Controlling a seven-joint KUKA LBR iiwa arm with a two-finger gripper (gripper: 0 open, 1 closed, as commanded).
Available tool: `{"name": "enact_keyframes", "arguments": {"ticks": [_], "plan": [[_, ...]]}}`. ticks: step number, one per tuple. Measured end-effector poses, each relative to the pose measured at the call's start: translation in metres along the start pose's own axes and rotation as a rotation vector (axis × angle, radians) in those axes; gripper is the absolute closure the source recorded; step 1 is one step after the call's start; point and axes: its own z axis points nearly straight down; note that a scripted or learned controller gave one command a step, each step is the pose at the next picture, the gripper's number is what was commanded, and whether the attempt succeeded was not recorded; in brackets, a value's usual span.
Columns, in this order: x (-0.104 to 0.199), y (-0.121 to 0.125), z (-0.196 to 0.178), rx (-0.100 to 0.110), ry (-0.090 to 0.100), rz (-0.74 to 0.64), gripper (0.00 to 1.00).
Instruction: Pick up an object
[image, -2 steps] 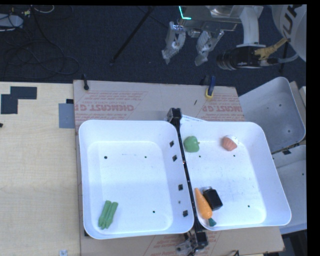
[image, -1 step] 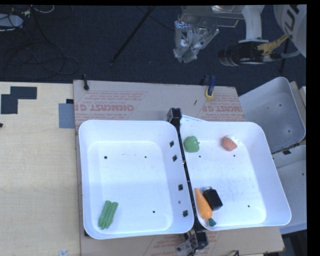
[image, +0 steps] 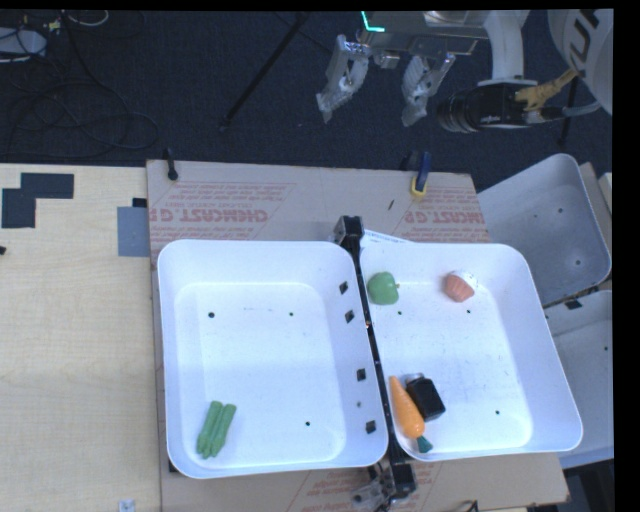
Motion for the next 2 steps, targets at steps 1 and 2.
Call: {"name": "enact_keyframes", "arguments": {"ticks": [1,2], "plan": [[0.0020,-0.0003,-0.0095,0.003,-0.001,-0.006,1.00],[0.0015,-0.0002,-0.0091,0.004,-0.001,-0.006,0.00]]}}
